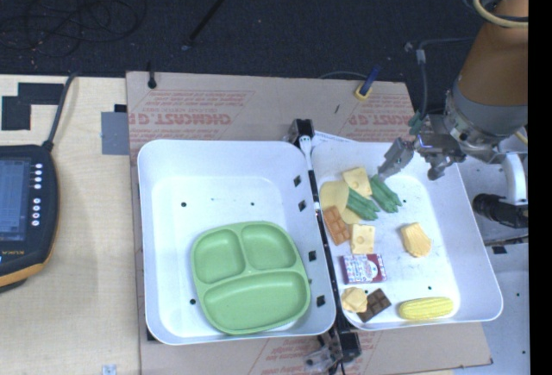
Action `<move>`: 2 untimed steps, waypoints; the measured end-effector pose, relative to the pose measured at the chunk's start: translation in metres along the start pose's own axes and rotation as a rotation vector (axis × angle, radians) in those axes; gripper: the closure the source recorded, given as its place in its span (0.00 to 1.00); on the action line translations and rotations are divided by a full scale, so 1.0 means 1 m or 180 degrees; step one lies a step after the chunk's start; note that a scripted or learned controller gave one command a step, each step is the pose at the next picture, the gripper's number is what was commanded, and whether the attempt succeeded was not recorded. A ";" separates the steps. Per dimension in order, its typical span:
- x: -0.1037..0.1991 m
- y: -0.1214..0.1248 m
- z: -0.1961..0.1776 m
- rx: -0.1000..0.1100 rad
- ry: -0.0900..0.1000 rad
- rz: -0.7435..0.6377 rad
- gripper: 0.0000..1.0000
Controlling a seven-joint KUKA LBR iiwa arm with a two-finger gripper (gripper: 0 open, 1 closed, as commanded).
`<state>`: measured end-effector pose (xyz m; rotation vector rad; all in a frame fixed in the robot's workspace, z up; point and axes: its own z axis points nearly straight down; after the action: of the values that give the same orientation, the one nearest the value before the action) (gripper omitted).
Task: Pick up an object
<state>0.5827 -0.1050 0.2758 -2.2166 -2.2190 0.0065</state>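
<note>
The right bin (470, 231) holds several toy foods: two green pea pods (373, 199), yellow cheese pieces (356, 181), an orange waffle (336, 225), a yellow-orange chunk (416, 240), a maroon packet (362, 268), a brown chocolate piece (376, 304) and a corn cob (425, 308). My gripper (415, 164) hangs over the bin's far edge, its fingers spread open with nothing between them. Its left fingertip (392, 164) points down toward the upper pea pod, just above it.
The left bin (172, 192) holds a green divided plate (250, 277). Both bins rest on cardboard (241, 110). A teach pendant (21, 209) lies at the far left. A small blue-and-yellow object (369, 82) lies behind the right bin.
</note>
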 end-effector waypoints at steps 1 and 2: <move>0.025 -0.032 0.115 0.0038 0.0010 0.0009 0.00; 0.002 0.001 0.188 0.0010 0.0027 -0.0001 0.00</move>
<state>0.5823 -0.1028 0.0876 -2.2103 -2.2136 0.0006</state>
